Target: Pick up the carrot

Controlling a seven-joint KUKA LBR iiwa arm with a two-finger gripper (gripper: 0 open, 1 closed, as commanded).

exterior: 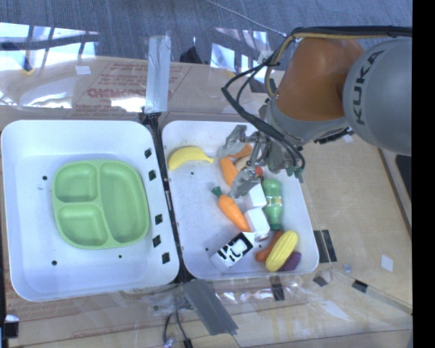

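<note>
Glossy plastic carrot (230, 209), smooth white plastic bins (203, 259), matt green divided tray (101, 203).

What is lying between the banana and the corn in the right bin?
In the camera view, a carrot with a green top lies on the line from the banana to the corn, with a white block just beyond it.

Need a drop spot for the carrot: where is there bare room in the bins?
Free: the right bin's floor between the banana, carrot and black-and-white box; also the left bin's margin around the green tray. Crowded: the right bin's right side, under the gripper down to the corn.
</note>
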